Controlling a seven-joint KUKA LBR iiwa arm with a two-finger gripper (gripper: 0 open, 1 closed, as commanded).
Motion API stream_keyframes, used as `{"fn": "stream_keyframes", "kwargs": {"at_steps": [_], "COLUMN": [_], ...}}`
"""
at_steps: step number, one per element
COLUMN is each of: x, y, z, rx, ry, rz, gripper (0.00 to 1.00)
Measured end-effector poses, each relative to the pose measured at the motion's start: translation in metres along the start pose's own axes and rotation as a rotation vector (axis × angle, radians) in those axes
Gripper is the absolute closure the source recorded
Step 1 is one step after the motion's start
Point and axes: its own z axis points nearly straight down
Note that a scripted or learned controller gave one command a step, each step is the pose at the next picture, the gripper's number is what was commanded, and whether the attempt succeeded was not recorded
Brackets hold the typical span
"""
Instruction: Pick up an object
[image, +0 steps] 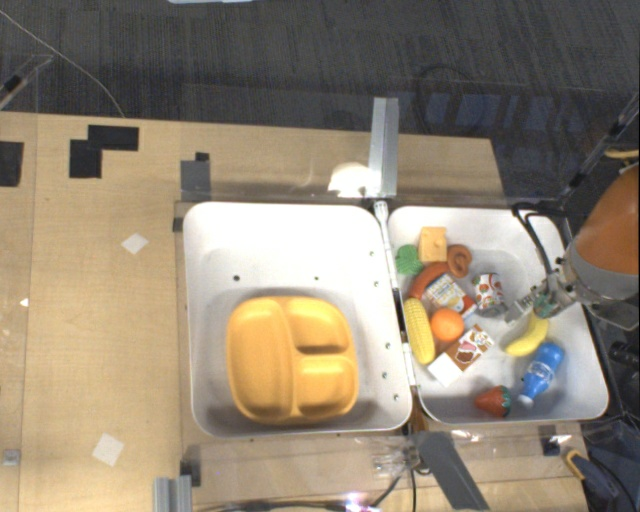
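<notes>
The grey arm with its orange band is reaching in from the right over the right-hand shallow white bin, and its two-finger gripper is hanging low just above the far end of a yellow plastic banana. Whether anything is sitting between the fingers cannot be told at this size.

The banana is lying toward the right side of that bin, with a blue plastic bottle just near of it and a red strawberry toy at the near edge. Further left, an orange ball is resting beside a yellow corn cob.

A yellow compartment tray is sitting in the left white bin.
</notes>
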Motion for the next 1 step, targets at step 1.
{"fn": "stream_keyframes", "kwargs": {"at_steps": [1], "x": [0.0002], "y": [-0.0003], "z": [0.0005], "rx": [0.001], "ry": [0.001], "rz": [0.001], "gripper": [0.0]}}
